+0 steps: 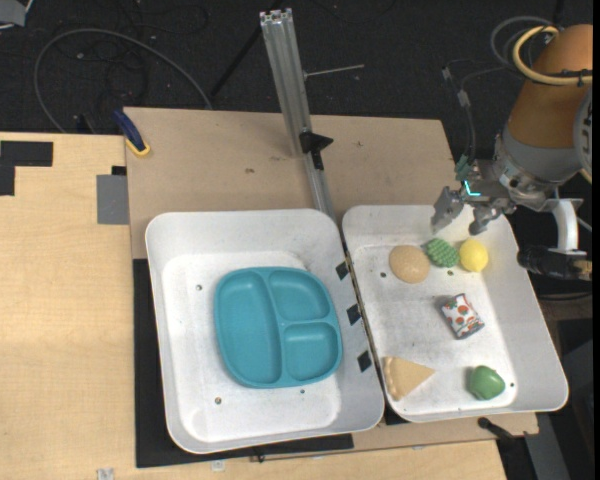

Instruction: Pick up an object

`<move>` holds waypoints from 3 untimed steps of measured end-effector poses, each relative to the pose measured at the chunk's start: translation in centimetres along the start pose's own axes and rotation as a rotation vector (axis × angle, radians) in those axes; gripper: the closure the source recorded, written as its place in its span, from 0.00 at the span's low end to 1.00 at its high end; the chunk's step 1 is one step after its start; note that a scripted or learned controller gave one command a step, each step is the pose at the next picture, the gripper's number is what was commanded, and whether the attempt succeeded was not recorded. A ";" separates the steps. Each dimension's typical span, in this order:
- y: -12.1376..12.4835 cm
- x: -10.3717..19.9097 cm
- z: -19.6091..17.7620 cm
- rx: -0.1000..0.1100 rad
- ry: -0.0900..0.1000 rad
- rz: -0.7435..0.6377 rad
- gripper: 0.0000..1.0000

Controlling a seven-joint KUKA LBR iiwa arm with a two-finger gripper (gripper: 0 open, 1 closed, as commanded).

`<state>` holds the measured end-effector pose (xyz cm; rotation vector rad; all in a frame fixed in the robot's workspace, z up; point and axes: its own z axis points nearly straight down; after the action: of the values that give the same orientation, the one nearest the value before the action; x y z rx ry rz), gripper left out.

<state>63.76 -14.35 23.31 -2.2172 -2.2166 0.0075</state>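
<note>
Claw [462,217] hangs just above the green ridged piece [441,252].

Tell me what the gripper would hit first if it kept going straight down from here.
Probably the green ridged piece, just below the gripper; the yellow ball sits close beside, and depth is unclear.

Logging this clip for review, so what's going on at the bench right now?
The arm reaches in from the right, its tool poised at the far edge of the right bin, above a small green ridged item and a yellow ball. Nothing is between its fingers. A tan round, a printed packet, a tan wedge and a green piece lie there too. The left bin holds a teal divided tray.
</note>
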 end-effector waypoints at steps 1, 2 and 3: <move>0.1 0.0 -0.3 -0.005 -0.001 -0.001 0.00; 0.0 0.5 4.1 -0.002 -0.001 -0.001 0.00; 0.3 0.2 10.3 -0.003 -0.001 -0.001 0.00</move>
<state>63.95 -14.18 12.97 -2.2184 -2.2190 0.0055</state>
